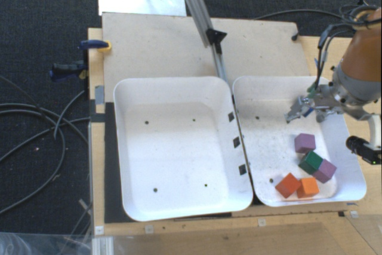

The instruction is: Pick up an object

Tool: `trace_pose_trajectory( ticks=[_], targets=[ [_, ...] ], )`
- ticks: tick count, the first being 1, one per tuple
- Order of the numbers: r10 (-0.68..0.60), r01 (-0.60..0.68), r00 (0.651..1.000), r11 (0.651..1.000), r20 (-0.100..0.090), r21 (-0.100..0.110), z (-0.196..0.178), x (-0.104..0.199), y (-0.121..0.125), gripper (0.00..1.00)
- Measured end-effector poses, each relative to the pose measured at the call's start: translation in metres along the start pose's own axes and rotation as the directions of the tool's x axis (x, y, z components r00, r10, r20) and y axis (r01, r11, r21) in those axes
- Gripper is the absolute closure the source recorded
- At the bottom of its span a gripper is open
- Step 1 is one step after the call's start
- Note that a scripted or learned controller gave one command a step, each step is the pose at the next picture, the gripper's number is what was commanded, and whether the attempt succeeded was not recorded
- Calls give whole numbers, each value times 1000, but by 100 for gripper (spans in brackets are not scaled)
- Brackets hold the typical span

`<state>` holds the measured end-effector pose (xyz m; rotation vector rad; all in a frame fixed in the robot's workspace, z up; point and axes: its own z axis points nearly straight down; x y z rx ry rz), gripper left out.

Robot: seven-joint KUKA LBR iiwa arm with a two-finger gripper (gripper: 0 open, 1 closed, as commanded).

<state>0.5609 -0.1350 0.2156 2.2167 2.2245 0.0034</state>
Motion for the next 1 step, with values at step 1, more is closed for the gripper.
trace_pose_trajectory(
  ticks=[1],
  targets=[
    [9,-9,1000,1000,2,10,89,-66,-42,0]
  ],
)
